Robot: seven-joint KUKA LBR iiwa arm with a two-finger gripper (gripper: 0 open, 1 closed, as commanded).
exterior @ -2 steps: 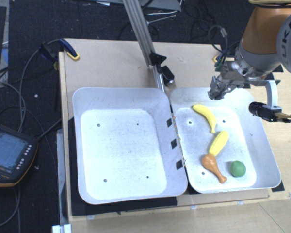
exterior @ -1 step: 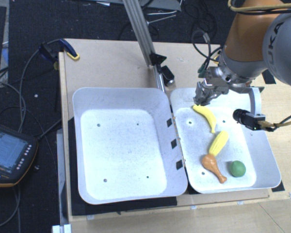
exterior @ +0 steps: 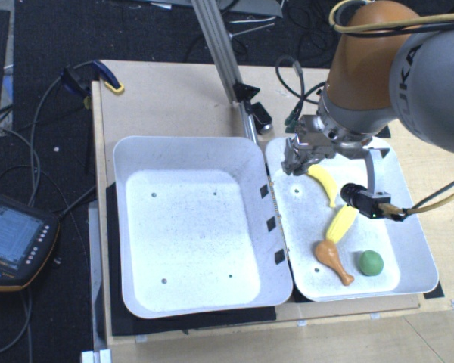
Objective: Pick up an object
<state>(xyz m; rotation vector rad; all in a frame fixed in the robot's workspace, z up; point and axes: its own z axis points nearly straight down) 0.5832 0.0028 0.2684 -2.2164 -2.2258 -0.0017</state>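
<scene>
My gripper (exterior: 293, 163) hangs low over the far left corner of the right bin (exterior: 412, 233). A small yellow banana (exterior: 323, 181) lies just to its right, close to it. Nearer the front lie a straight yellow piece (exterior: 340, 223), a brown and orange drumstick (exterior: 334, 261) and a green ball (exterior: 371, 262). I see nothing held in the gripper.
The left bin (exterior: 189, 225) sits beside the right one, and their rims meet at a black divider (exterior: 273, 221). A slanted metal pole (exterior: 219, 48) rises behind the bins. Cables and a black fitting (exterior: 361, 197) hang from the arm over the right bin.
</scene>
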